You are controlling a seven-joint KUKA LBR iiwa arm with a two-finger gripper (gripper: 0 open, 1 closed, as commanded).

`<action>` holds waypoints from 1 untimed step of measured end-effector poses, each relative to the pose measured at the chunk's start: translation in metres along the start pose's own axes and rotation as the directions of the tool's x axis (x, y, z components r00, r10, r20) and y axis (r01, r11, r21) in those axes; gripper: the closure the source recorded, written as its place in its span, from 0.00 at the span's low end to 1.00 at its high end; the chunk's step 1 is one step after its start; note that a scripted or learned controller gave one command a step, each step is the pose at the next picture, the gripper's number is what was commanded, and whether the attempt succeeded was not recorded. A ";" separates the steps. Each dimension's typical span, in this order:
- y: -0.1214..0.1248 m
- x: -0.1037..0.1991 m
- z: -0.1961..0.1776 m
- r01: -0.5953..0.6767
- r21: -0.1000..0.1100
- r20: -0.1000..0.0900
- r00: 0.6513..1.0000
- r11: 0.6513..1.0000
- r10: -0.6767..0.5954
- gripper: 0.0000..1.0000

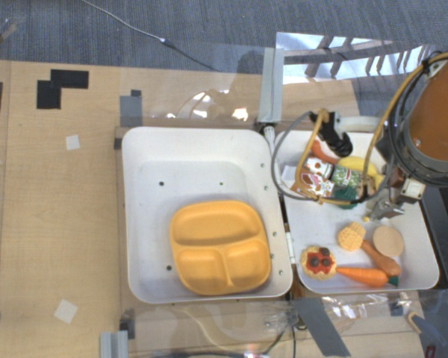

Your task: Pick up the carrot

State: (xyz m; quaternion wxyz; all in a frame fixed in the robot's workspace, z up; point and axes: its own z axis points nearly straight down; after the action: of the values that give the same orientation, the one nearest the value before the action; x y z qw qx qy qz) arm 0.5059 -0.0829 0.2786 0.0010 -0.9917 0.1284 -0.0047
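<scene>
The carrot point(361, 276) is orange with a green stub at its right end. It lies flat along the front edge of the right bin point(425, 274). My gripper point(378, 207) hangs over the middle right of that bin, behind the carrot and apart from it. It is small and partly masked by cables, and nothing is visibly held in it. The arm's orange band point(442, 118) fills the upper right.
Around the carrot lie a pizza slice point(319, 262), a corn cob point(351, 237) and a tan drumstick-like toy point(385, 246). Behind them a small orange wire basket point(317, 155) holds a banana and packets. The left bin point(145, 162) holds a yellow divided plate point(220, 246).
</scene>
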 end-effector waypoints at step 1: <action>0.085 0.060 -0.029 0.051 -0.001 -0.002 0.999 0.999 -0.051 1.00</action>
State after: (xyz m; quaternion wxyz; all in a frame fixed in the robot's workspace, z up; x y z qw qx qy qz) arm 0.5415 -0.1807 0.3078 0.0002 -0.9946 0.1033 -0.0056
